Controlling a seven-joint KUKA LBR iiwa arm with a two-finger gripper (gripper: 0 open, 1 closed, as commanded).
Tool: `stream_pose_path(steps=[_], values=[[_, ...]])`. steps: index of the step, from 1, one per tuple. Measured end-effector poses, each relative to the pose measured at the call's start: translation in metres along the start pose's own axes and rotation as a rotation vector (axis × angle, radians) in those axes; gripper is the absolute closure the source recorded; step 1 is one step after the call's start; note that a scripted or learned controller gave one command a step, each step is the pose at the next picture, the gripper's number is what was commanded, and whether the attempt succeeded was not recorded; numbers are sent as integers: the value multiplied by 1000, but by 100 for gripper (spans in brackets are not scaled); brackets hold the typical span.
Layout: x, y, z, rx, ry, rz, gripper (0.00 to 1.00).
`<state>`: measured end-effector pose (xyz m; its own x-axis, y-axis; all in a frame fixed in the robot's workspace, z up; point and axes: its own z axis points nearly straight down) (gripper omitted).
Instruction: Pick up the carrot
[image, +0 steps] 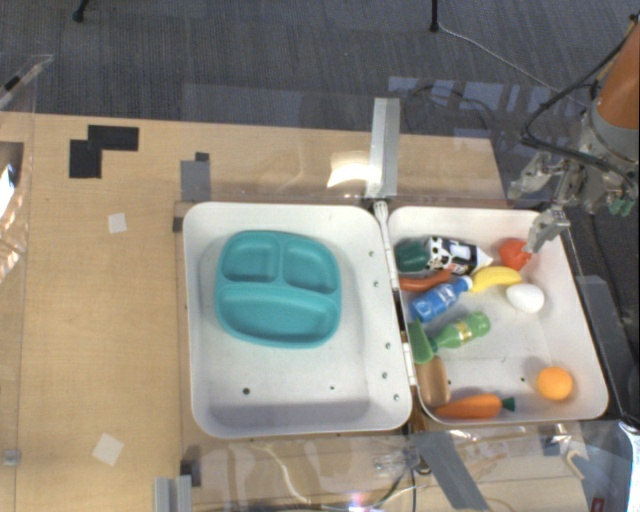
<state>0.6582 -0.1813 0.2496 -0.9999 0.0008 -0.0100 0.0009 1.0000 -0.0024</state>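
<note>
Pale wood-grain bench (90, 330) carries two glossy white bins (300, 415). Tapered orange carrot (468, 406) lies smooth along the right bin's near wall. Gripper (545, 230) state: cannot tell.

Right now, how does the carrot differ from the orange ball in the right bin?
The carrot is long and tapered with a green end; the orange ball is round and plain. The carrot lies lengthwise along the right bin's near edge; the ball sits nearer the bin's right corner. Both are orange and lie apart from the gripper.

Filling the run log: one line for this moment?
gripper: over right bin's far edge, by red item | carrot: near edge, untouched
</note>
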Motion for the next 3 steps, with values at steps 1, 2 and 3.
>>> stream_pose_path(steps=[1,2,3], values=[[9,-6,137,-6,9,-237,0],[61,-25,96,0,0,-658,0],[59,-24,160,1,-4,-667,0]])
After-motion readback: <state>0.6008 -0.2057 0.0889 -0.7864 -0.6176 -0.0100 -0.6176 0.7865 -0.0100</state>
